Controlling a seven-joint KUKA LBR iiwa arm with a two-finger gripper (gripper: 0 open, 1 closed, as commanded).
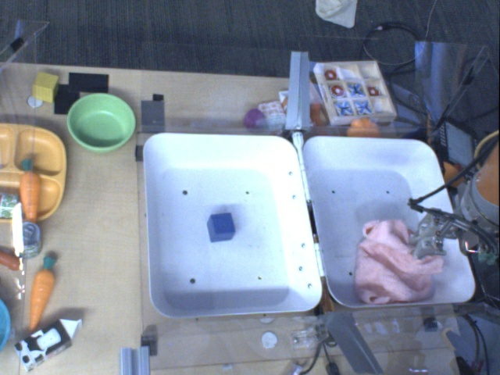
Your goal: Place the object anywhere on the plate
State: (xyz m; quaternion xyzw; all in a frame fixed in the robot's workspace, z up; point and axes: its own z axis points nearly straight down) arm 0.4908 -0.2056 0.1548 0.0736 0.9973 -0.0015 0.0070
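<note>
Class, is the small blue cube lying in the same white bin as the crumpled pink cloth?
No: the small blue cube lies in the left white bin, the crumpled pink cloth in the right one.

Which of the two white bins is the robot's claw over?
The right bin, holding the pink cloth; the gripper hangs there. The left bin holds a blue cube.

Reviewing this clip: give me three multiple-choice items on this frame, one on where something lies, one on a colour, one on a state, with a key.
1. Where does the blue cube lie?
A. in the left bin
B. in the right bin
C. in the green bowl

2. What colour is the cloth in the right bin?
A. yellow
B. pink
C. black

3. How does the cloth lie?
A. folded in a neat square
B. draped over the bin wall
C. crumpled in a heap

Key: 1 A, the cube sits on the left bin's floor; 2 B, its folds are pink; 3 C, it is bunched beside the gripper.
</note>
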